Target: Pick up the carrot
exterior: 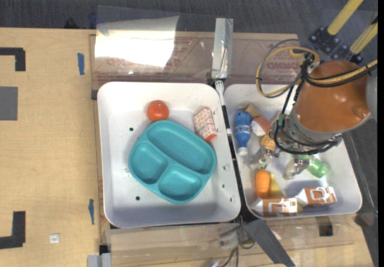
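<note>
Two shallow white bins sit side by side on a wooden bench, seen from above at a slant. Nearest the camera, along the front wall of the right bin (354, 200), lie two small orange-and-white cartons (281, 205), one beside the other. Just behind them rests the carrot (263, 182), a short orange piece standing roughly upright, with a small yellow item (275, 186) touching its right side. A green object (317, 168) lies to the right, near the middle of that bin.

Above the carrot hangs the gripper (282, 155) of the grey arm, whose broad orange band (331, 99) covers much of the bin from the right. Whether its tips are parted or closed cannot be told from this angle, and nothing is seen between them; the carrot lies on the bin floor just below and to the left of the tool.

Farther back, a blue bottle (242, 129) lies against the bin's left wall, with a tan block (259, 122) beside it.

In the left bin (114, 158), a teal divided tray (172, 161) fills the centre. Behind it sit a red-orange ball (158, 110) and a small patterned carton (205, 122).
</note>
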You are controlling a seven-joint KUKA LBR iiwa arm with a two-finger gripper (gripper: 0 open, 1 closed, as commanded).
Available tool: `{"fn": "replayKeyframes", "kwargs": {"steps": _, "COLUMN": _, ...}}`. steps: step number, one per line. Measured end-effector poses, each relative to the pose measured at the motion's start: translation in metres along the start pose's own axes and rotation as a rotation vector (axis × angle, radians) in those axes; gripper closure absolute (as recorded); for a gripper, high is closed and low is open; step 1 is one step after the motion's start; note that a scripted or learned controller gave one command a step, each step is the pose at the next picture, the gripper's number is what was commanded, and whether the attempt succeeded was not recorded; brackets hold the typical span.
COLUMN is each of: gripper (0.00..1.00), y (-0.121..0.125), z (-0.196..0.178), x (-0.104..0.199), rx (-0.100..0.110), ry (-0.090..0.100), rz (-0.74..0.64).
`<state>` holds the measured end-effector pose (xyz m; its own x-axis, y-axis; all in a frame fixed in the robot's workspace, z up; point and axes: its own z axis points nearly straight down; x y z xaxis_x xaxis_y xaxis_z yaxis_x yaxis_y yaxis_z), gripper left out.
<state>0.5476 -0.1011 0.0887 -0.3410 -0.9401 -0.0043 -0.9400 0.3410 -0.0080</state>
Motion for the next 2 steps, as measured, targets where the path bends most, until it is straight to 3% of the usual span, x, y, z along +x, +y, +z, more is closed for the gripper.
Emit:
{"fn": "replayKeyframes", "kwargs": {"steps": 1, "gripper": 0.0, "y": 0.055, "z": -0.002, "x": 0.015, "rx": 0.021, "ry": -0.008, "rz": 0.104}}
{"fn": "replayKeyframes", "kwargs": {"steps": 2, "gripper": 1.0, "y": 0.053, "z": -0.013, "x": 0.013, "rx": 0.027, "ry": -0.012, "rz": 0.105}}
